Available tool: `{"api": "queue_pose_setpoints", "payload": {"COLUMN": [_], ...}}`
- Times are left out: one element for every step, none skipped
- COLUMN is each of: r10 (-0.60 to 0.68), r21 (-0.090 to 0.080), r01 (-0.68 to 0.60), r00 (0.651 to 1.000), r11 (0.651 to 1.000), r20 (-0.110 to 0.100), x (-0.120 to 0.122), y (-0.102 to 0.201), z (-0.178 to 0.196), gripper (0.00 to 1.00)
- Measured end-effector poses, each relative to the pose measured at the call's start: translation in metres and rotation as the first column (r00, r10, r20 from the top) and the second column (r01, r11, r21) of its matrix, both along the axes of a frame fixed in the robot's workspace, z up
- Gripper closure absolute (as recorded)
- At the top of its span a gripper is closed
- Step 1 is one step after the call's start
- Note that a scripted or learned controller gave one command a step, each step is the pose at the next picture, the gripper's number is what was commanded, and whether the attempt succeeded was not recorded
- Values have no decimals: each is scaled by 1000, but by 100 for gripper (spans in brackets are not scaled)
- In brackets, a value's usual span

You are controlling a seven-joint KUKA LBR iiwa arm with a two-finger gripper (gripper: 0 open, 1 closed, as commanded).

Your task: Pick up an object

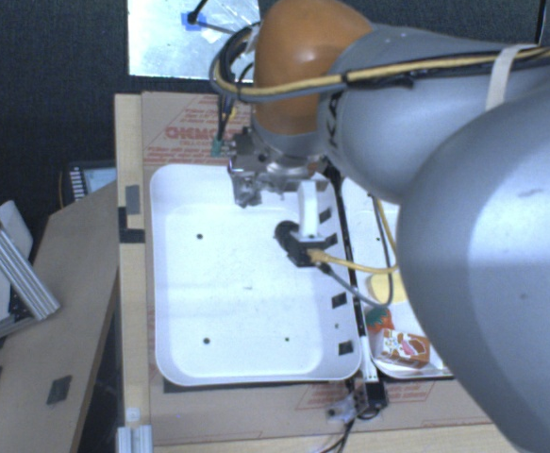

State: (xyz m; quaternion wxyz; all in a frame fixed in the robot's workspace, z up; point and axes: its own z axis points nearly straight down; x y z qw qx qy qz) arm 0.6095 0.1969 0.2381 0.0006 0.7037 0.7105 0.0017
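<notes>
Glossy white plastic bin (190, 281)

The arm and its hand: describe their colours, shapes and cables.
The arm is smooth, rounded and grey, with a glossy orange band above the wrist. A yellow cable runs along it under a pale strap, and dark cables loop beside the orange part. The hand is a small block of bare grey metal.

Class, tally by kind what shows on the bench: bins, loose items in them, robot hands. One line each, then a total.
White bins: 2 (left bin, right bin)
Loose items in view: 2 (yellow item, red-and-white packet), both in the right bin
Robot hands: 1 (hand)
Total: 5
</notes>
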Motion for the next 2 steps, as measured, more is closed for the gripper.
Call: {"api": "queue_pose_setpoints", "payload": {"r10": [-3,-3], "r21": [-1,-1], "r01": [3,3], "r00": [1000,1000], "r11": [1000,1000], "r20": [-2,-6], "x": [23,-50], "y": [39,38], "z": [-47,3], "gripper": [100,100]}}
